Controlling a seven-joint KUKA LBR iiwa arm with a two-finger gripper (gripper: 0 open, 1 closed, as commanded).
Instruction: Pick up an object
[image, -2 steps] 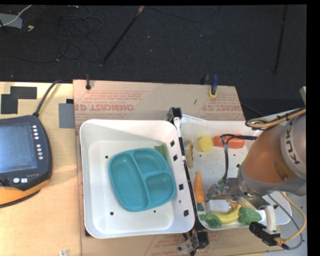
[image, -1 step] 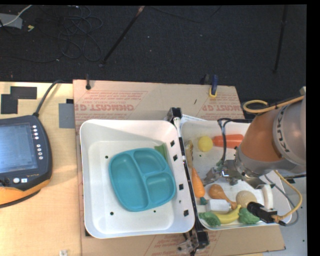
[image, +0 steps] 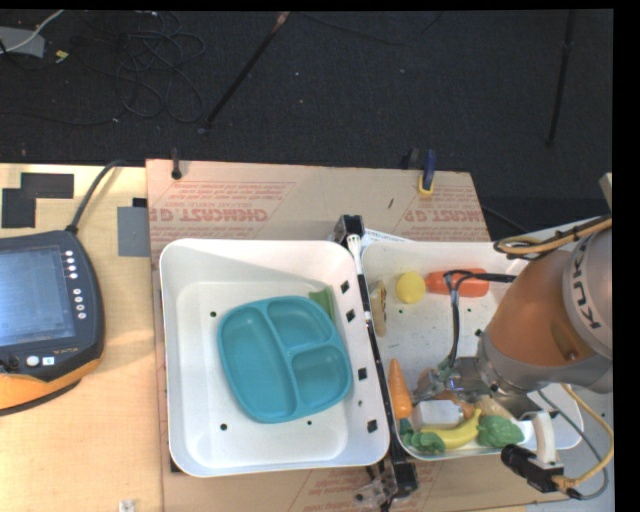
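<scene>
Banana (image: 458, 432) lies at the near edge of the right bin (image: 430, 255), beside a green toy (image: 500, 430) and an orange carrot (image: 399, 388); a yellow ball (image: 410, 288) sits farther back. They look like light, stiff, smooth plastic, likely best pinched across the middle. The arm (image: 535, 320) covers the gripper (image: 445, 385), so I cannot tell its state.

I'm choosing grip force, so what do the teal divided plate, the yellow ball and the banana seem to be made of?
Teal divided plate: likely hard moulded plastic, with an even colour, a soft sheen and rounded compartment ridges.
Yellow ball: plastic or foam, uniform and matte; the view is too coarse to settle which.
Banana: probably toy plastic, with a flat, even yellow.
</scene>
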